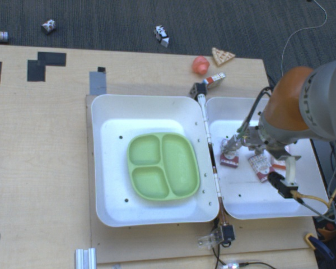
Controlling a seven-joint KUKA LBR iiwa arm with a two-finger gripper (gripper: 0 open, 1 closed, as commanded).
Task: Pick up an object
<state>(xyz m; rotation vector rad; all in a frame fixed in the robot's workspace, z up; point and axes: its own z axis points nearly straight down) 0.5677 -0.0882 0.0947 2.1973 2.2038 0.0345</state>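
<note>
My gripper [233, 146] hangs low over the right bin [252, 203], at its left side, just above a small red and white packet [229, 161]. A second red and white packet [260, 166] lies a little to the right, under the wrist. The arm covers the fingertips, so their state is hidden. Nothing shows between them. A green three-compartment plate [163, 166] lies in the left bin [109, 172].
On the bench behind the bins lie a red ball [200, 65], a pizza-slice toy [222, 55] and a small red and white tube [215, 79]. Black patches mark the bench's far left. Small items are scattered on the carpet beyond.
</note>
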